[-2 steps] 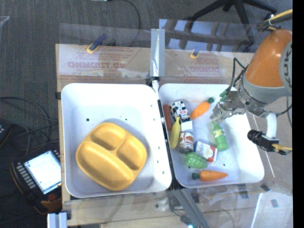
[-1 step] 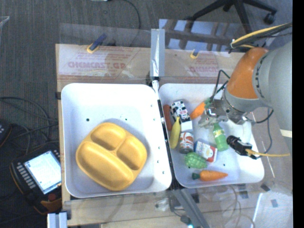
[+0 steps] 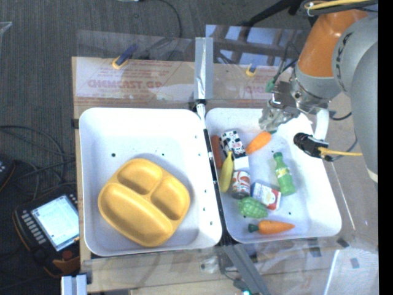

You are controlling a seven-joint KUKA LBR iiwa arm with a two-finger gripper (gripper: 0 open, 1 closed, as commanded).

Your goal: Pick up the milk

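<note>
The arm's jaws (image 3: 274, 117) hang over the far edge of the right bin (image 3: 319, 217), just above the leafy end of a carrot (image 3: 258, 142); whether they are open or closed cannot be told, and nothing shows between them. The milk (image 3: 233, 145), a small carton with black-and-white cow patches, lies in the right bin near its left wall, just left of that carrot and well clear of the jaws. Beside the milk are a red sausage (image 3: 216, 152) along the wall and a banana (image 3: 226, 171) below it. A red can (image 3: 241, 184) sits under the milk, with a small red-and-white carton (image 3: 266, 195) to its right and a green bottle (image 3: 284, 174) further right. Nearer the front lie a knobbly green item (image 3: 253, 208) (too small to name) and a second carrot (image 3: 271, 227). The left bin (image 3: 104, 125) holds a yellow sectioned tray (image 3: 144, 200). Both bins rest on the worktop (image 3: 141, 82)
</note>
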